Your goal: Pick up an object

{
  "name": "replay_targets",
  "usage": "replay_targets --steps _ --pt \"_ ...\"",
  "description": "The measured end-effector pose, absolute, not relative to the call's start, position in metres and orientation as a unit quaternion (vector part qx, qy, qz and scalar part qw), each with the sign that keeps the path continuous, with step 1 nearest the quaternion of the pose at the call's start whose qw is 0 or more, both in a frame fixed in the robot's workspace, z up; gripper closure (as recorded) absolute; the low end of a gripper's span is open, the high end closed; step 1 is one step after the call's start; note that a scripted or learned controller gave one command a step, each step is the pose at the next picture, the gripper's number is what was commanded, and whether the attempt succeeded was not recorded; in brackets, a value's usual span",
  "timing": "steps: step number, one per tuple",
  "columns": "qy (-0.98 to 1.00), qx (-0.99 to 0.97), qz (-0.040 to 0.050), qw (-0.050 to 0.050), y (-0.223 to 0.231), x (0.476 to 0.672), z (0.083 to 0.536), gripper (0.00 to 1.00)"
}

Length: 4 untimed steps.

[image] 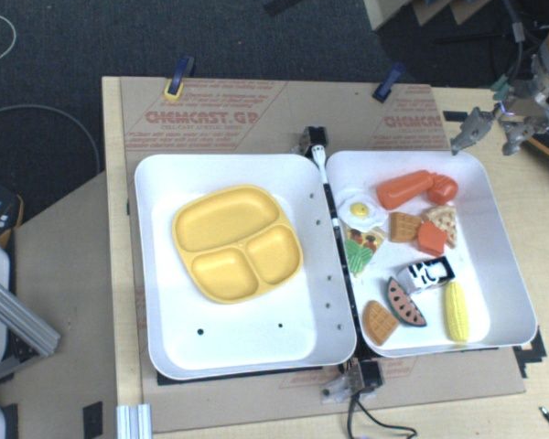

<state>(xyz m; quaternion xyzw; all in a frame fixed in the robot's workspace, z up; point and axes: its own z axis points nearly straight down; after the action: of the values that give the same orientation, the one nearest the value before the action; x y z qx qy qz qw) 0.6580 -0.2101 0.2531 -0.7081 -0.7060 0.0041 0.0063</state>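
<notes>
The right bin holds several toy foods: an orange-red sausage, a fried egg, a waffle square, a pizza slice, a red-orange block, a green leafy piece, a black-and-white item, a watermelon slice, a corn cob and a round cracker. My gripper hangs above the bin's far right corner, beyond its rim. It is open, with nothing between its spread fingers.
The left bin carries a yellow divided plate. Clamps sit on the cardboard bench's far edge. A black bracket joins the bins at the back.
</notes>
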Motion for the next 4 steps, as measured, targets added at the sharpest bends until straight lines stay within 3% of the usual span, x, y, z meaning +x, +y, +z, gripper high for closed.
replay_targets --steps 1,3,4 --pt "-0.707 -0.707 0.0001 0.0 -0.209 0.66 0.263 0.0" --pt "-0.708 -0.706 0.0009 0.001 -0.217 0.675 0.155 0.0" --pt "-0.707 -0.707 -0.0029 -0.004 -0.216 0.68 0.115 0.0"
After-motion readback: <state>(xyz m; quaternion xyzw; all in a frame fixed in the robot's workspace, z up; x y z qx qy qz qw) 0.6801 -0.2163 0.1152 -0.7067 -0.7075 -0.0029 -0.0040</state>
